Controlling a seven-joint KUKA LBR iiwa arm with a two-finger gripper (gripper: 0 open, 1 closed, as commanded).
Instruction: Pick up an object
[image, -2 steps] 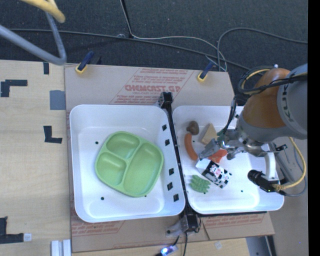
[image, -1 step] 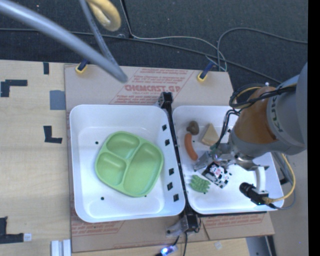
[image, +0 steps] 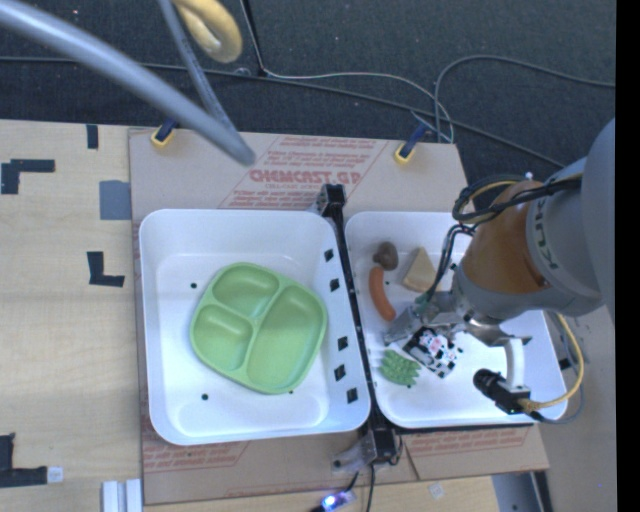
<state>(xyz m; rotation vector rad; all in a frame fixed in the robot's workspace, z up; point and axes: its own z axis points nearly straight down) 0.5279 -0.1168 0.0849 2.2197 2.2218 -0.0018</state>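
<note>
Black-and-white toy (image: 432, 350), apparently a small cow figure, lay in the right bin (image: 560, 380) directly under the gripper (image: 428, 335), beside a green piece (image: 399, 368). It looked light, probably rigid and small, best pinched across its body. The wrist hid much of it, and whether the gripper stood apart or together could not be told.

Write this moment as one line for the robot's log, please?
arm: over right bin | gripper: low among toys, by black-and-white toy | grasp: unconfirmed | left bin: green tray
</note>
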